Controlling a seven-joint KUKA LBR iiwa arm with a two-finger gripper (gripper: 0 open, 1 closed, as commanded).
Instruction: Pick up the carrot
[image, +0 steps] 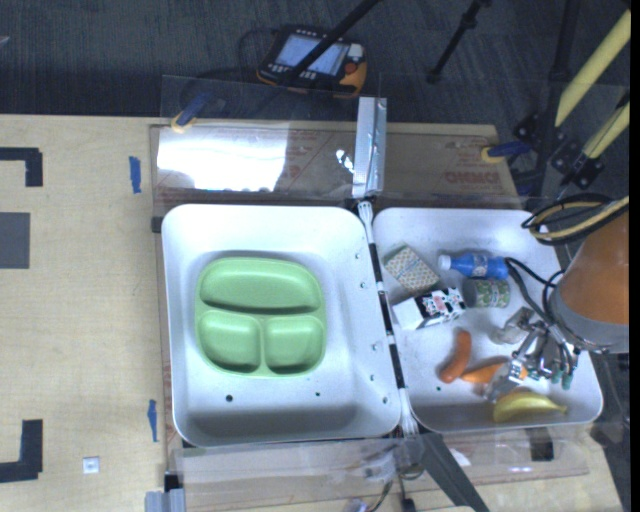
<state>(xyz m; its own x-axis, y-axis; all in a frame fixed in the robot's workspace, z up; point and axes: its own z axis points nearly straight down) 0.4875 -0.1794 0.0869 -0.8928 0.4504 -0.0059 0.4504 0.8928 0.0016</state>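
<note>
Low over the right bin (440, 222), fingers (528, 368) beside the carrot (478, 374).

Wooden bench (80, 330), two white bins (190, 250) (side by side)

A green divided tray (262, 312) sits in the left bin (180, 330). In the right bin (430, 222) lie a patterned packet (411, 266), a blue-capped bottle (476, 266), a small black-and-white box (437, 304), a sausage (458, 355) and a banana (527, 405).
</note>
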